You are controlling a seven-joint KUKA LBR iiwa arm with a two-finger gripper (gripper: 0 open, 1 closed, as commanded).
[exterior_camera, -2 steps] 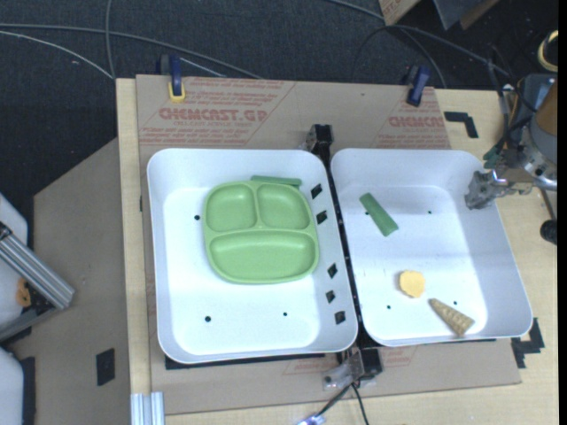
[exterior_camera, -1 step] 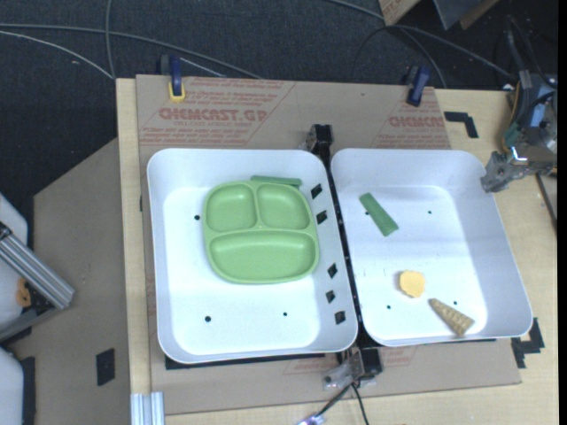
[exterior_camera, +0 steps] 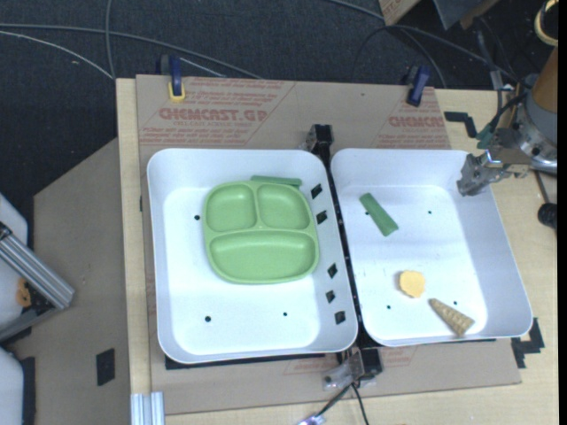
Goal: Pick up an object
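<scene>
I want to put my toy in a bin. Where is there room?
The left white bin has a bare strip along its near edge, below the green divided plate that crowds its middle. The right white bin is bare between the green flat bar and the yellow round piece; its near corner, by the tan cone, is crowded.

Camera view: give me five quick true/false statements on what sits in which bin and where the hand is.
1. The green divided plate lies in the left bin. True.
2. The yellow round piece lies on the plate. False: it lies on the floor of the right bin, beside the tan cone.
3. The green bar lies in the right bin. True.
4. The hand is over the left bin. False: it is at the right bin's far right corner.
5. The tan cone is near the right bin's near edge. True.
</scene>
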